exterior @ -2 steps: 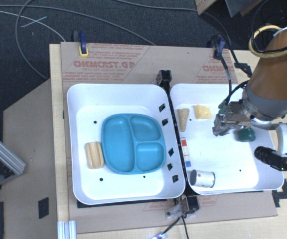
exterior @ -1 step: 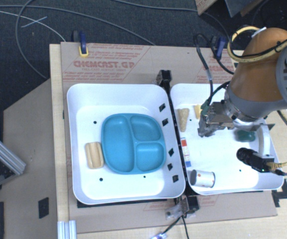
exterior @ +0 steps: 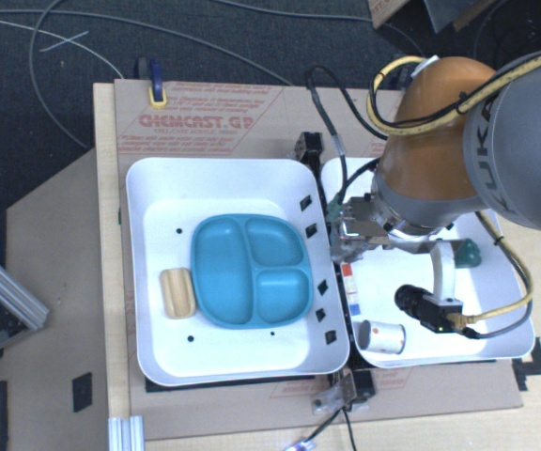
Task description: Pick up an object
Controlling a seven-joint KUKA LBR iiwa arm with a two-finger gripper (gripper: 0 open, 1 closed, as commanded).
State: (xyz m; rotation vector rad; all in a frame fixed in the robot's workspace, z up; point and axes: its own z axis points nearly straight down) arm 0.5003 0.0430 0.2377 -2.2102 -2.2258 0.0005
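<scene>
The arm's orange-banded wrist hangs over the right bin, and my gripper sits low at that bin's left side, close to the divider between the bins. A white cylinder with a dark end lies at the right bin's front left corner, apart from the gripper. A small teal object peeks out from under the arm on the right. A small red and white item lies just below the gripper by the divider. No object is seen between the fingers.
The left bin holds a blue divided plate with a tan block touching its left edge. A cardboard sheet lies behind the bins. Cables run across the dark floor at the back.
</scene>
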